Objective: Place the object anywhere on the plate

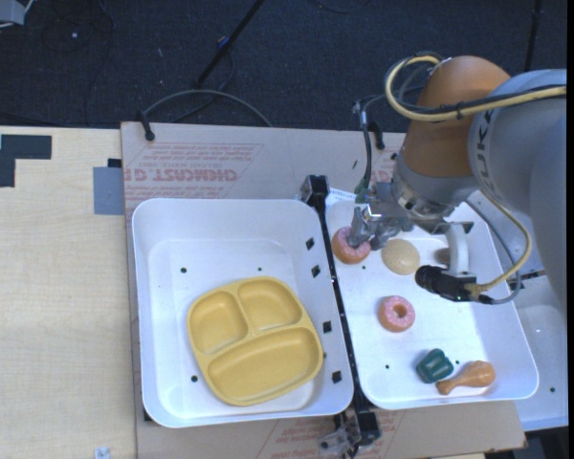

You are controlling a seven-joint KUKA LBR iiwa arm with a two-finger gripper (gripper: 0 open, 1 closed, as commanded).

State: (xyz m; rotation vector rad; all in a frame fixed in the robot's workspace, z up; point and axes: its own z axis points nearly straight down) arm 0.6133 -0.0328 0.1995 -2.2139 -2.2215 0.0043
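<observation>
tabletop (48,285) carries two white bins side by side. left bin (163,247) holds the yellow plate (256,340), three compartments, its long axis running diagonally from upper left to lower right. right bin (502,352) holds the loose items. the arm (517,132) reaches in from the right, and the gripper (364,229) sits low at the right bin's upper left corner, close to the divider.

i judge the task's thing to be the glazed donut (349,248), lying flat directly under the gripper. it is round, so no real long axis and no heading to speak of. i cannot tell whether the fingers are apart or closed on it; the wrist hides them.

nearby: a cream ball (400,256) just beside the donut, a pink donut (396,314) further down, a green block (433,365) touching an orange drumstick (467,378).

risks, my judgement: a flat ring may slip out on lift; the divider wall may catch the fingers; the ball may be nudged.
</observation>
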